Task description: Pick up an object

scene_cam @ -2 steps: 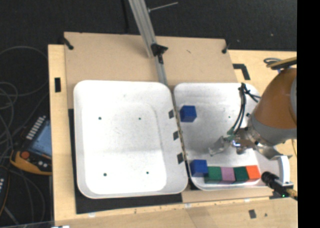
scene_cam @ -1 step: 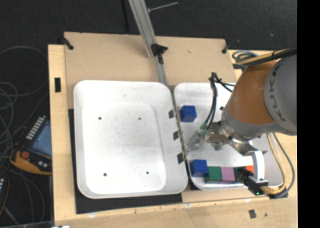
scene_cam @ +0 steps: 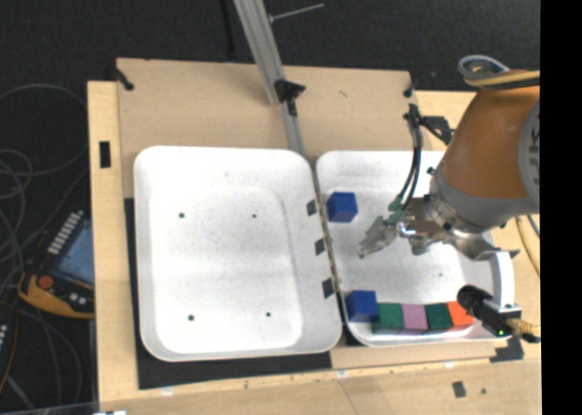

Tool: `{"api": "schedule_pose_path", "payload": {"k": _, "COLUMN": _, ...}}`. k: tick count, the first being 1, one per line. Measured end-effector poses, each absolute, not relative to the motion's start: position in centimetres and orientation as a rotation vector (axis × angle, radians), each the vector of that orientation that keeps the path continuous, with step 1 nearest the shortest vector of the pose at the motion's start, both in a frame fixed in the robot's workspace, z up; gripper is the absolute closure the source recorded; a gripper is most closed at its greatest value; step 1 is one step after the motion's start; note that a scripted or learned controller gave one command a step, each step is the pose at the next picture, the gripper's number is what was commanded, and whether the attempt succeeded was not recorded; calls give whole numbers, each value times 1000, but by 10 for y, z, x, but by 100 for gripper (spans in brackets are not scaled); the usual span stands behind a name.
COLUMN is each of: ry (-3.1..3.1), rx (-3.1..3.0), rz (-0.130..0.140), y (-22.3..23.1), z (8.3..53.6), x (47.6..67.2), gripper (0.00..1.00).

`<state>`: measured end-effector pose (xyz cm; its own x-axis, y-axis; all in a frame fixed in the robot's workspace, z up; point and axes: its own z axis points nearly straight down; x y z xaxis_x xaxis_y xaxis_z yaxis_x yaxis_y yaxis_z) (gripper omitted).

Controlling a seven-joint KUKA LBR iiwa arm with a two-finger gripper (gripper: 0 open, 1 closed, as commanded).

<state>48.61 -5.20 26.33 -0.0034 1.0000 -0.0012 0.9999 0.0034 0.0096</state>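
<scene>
I'm over the right bin (scene_cam: 382,167) now, my gripper (scene_cam: 375,242) hanging above its bare white floor with the fingers set narrowly apart and nothing between them. A blue cube (scene_cam: 342,207) sits just up and to the left of my fingertips, near the bin's left wall. Along the near edge runs a row: blue block (scene_cam: 362,305), green block (scene_cam: 391,317), pink block (scene_cam: 415,317), another green block (scene_cam: 437,316), orange block (scene_cam: 458,314). The left bin (scene_cam: 227,249) lies alongside.
</scene>
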Motion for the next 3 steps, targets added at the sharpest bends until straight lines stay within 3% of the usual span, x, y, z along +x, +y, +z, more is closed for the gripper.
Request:
{"api": "schedule_pose_path", "payload": {"k": 1, "ry": 2211, "rx": 2222, "rz": 2, "y": -120, "z": 299, "x": 484, "gripper": 0}}
{"api": "schedule_pose_path", "payload": {"k": 2, "ry": 2221, "rx": 2215, "rz": 3, "y": -121, "z": 330, "x": 485, "gripper": 0}}
{"api": "schedule_pose_path", "payload": {"k": 3, "ry": 2207, "rx": 2217, "rz": 3, "y": -203, "z": 418, "x": 484, "gripper": 0}}
